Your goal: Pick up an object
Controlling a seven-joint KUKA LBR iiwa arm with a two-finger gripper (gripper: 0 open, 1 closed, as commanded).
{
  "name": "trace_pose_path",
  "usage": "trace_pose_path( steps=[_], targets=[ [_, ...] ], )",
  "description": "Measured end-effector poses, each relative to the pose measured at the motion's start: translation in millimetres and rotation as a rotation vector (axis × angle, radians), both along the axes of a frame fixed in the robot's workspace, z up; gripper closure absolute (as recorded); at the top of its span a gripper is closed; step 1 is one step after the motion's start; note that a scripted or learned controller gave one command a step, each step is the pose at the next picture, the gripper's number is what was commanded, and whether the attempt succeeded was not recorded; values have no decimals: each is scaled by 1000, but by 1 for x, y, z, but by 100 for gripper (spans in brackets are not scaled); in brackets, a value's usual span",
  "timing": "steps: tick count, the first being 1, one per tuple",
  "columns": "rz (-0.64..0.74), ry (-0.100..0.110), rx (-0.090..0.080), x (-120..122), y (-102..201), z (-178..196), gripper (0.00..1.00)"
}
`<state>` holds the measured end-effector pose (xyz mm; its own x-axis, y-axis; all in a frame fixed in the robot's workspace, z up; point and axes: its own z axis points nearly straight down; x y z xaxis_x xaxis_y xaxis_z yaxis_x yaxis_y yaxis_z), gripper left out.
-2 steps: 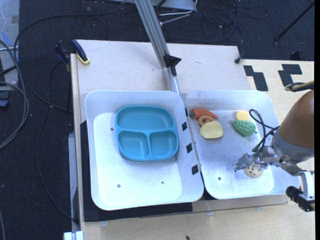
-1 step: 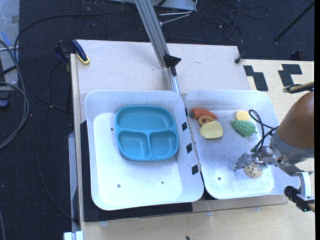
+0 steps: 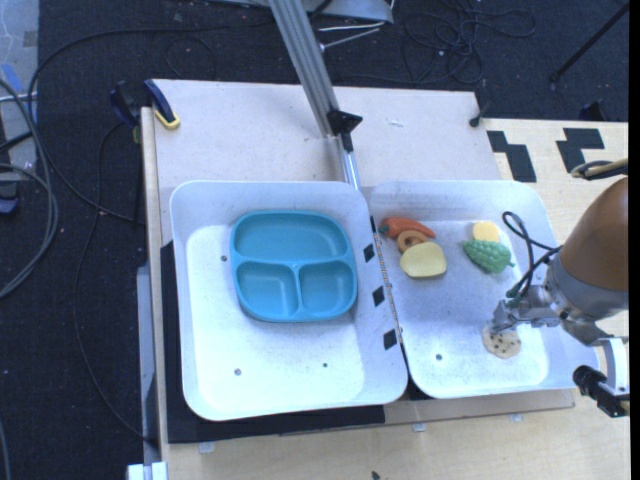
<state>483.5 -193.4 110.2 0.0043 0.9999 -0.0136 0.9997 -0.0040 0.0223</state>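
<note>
My gripper [image 3: 503, 325] is low in the right bin [image 3: 450, 368], just above a round speckled cookie [image 3: 501, 343] near the bin's front right. Whether it touches the cookie I cannot tell. Farther back in the same bin lie a yellow potato-like piece [image 3: 423, 260], an orange carrot [image 3: 407, 231] with a dark ring, and a green bunch with a yellow piece [image 3: 487, 250]. The arm, with its orange band [image 3: 605, 243], comes in from the right.
A blue three-compartment plate [image 3: 294, 265] sits in the left bin [image 3: 200, 358]. A metal pole [image 3: 305, 53] slants down to the seam between the bins. Black cable loops [image 3: 525, 233] over the right bin's far right.
</note>
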Motion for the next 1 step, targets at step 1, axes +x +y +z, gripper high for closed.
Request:
trace_pose_path(
  steps=[1],
  targets=[
    [6,18,12,-4,4,60,100]
  ],
)
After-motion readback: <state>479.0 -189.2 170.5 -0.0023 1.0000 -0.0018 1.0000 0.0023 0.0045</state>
